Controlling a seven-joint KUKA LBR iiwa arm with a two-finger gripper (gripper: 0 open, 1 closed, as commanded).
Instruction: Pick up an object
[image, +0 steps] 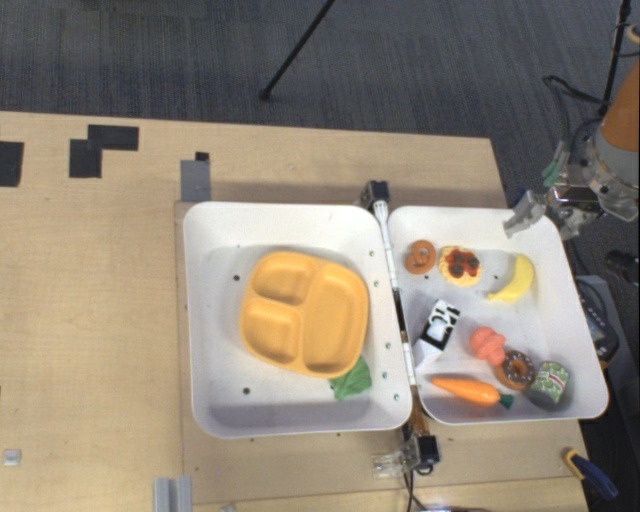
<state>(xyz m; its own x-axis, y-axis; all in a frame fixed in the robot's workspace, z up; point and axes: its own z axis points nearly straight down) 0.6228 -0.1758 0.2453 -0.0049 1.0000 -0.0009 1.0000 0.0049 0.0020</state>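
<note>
Green scrap (352, 381) half under plate (303, 312)

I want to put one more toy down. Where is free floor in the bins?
Left bin: bare strips around the yellow divided plate. Right bin: bare middle between banana, milk carton and carrot; crowded near the chocolate doughnut.

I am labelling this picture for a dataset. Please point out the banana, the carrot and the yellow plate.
banana (511, 281), camera view, middle of its curved body.
carrot (464, 390), camera view, middle of the orange part.
yellow plate (304, 311), camera view, ridge between its compartments.
</note>
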